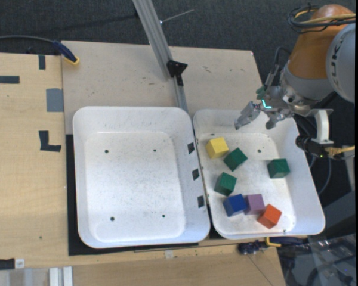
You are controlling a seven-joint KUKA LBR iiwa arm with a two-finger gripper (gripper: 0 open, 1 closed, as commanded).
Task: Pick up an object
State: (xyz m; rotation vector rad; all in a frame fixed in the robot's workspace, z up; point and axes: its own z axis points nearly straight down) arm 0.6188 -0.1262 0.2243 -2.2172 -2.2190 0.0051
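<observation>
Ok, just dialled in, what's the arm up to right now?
The arm's gripper hangs open over the far end of the right bin, holding nothing. Its jaws are spread above bare bin floor, just beyond the yellow cube. The other blocks lie loose in that bin: three green cubes, then a blue cube, a purple cube and an orange cube bunched at the near end. Nothing has been picked yet.
</observation>
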